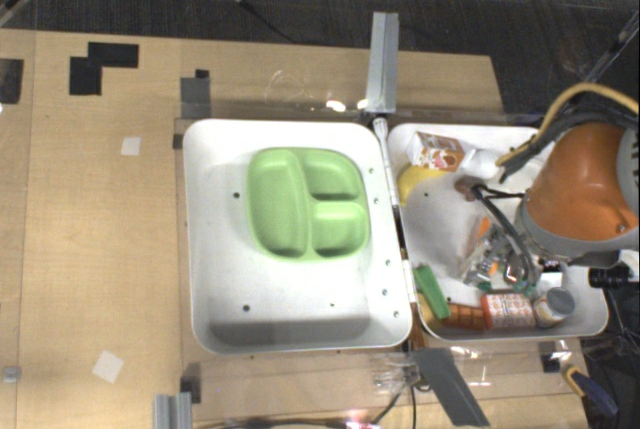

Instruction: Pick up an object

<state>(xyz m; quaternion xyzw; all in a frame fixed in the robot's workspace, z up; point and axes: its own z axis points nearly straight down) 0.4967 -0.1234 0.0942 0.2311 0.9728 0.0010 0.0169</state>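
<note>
Two shallow white bins sit side by side on the desk (pixel 90 247). The left bin (pixel 215 217) holds a green divided tray (pixel 305 202) lying flat near its middle. The right bin (pixel 440 207) is cluttered: a yellow rounded object (pixel 418 182) near its left wall, a printed packet (pixel 440 155) at the far end, a green stick-like piece (pixel 432 292) by the near left corner, and a red-labelled bottle (pixel 505 310) lying along the near wall beside a small grey cap (pixel 560 301).

The arm (pixel 580 187) reaches into the right bin, its orange band covering much of that bin's right half. The gripper (pixel 492 262) hangs low over the crowded near part, just above the bottle and some small mixed items. Cables and the wrist hide its tips, so I cannot tell whether it is open or closed, and nothing is visibly gripped.

Several things could go wrong, in my judgement. The candidate objects lie close together near the bin wall, so a descent here could land on two items at once or wedge against the wall. The bottle is round and lying down, so it may roll away from a pinch. Loose cables trailing by the wrist could also snag on the clutter.
</note>
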